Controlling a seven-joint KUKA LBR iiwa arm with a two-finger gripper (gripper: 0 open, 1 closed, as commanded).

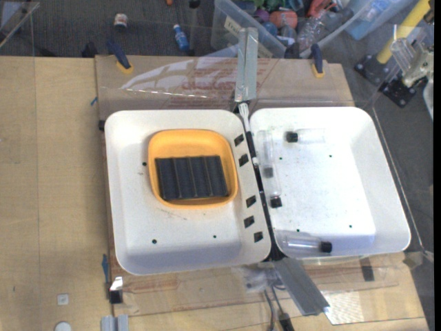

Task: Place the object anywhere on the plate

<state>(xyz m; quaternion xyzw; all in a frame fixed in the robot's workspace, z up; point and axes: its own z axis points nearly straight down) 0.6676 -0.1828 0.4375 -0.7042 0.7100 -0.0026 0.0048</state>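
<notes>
A black ribbed block (191, 178) lies flat on the orange plate (160, 147), well inside the rim, in the left white bin (131, 233) on the wooden table (48, 185). The block's grooves run from the near side to the far side, and it covers most of the plate's floor.

The right bin (344, 185), touching the left one along a row of small black clips, holds three clear tubes with dark caps. One (303, 137) is near the far wall, one (265, 158) lies along the divider, and one (306, 243) is against the near wall.

The arm is at the top right, away from both bins. Its pale end effector (406, 50) hangs beyond the right bin's far corner (too small and blurred to tell whether it is wide or narrow), and nothing can be made out in it.

Behind the table stands a clear tub (289, 9) heaped with bright toys.
</notes>
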